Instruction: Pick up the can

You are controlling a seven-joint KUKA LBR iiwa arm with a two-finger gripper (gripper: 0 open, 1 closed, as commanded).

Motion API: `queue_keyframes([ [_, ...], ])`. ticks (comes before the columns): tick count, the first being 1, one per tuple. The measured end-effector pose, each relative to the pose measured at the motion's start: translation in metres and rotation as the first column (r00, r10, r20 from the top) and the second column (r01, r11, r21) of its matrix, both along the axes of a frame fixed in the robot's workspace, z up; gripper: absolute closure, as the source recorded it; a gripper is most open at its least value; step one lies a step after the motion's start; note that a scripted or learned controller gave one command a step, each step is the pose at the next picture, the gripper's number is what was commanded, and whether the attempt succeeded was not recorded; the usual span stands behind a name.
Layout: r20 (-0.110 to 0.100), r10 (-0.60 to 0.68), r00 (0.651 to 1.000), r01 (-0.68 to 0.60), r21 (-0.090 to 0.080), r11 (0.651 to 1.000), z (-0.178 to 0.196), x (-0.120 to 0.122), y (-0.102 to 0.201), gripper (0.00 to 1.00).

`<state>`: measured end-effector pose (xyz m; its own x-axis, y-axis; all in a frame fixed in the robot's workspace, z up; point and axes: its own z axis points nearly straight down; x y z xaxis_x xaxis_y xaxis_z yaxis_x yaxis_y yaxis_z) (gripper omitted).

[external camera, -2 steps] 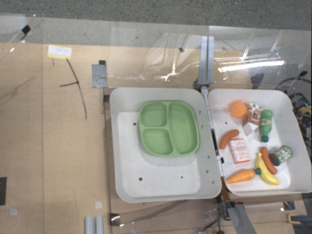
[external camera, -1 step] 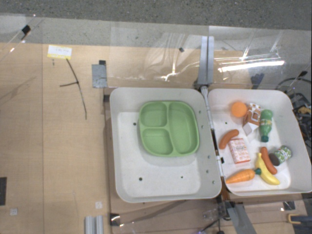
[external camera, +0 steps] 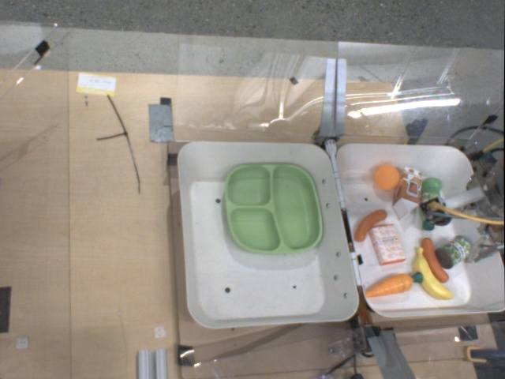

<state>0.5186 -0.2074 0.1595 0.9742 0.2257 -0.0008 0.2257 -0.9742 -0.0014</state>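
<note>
Green divided plate (external camera: 274, 208) in the left bin (external camera: 197, 290), upper middle, orange ball (external camera: 387, 178) near the right bin's (external camera: 355, 164) back edge, carrot (external camera: 390, 286) and banana (external camera: 431, 278) near its front edge

Can (external camera: 456, 251): small, dark body with green-and-white label, pale round end facing up and toward camera. Lies tilted on its side in right bin (external camera: 410, 309), close to that bin's right edge, in lower half. Banana (external camera: 431, 276) curves just below and left of it, touching or nearly so; red sausage (external camera: 435, 260) sits just to its left. Small in frame; label text unreadable. Rests on bin floor, not lifted.
</note>
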Motion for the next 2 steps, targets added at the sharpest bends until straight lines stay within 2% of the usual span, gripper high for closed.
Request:
queue_keyframes([
  [1,0.002,-0.016,1.0,0.016,0.0,1.0,-0.003,-0.036,0.065,0.0],
  [2,0.005,-0.015,1.0,0.015,0.001,1.0,0.008,-0.035,0.063,1.0],
])
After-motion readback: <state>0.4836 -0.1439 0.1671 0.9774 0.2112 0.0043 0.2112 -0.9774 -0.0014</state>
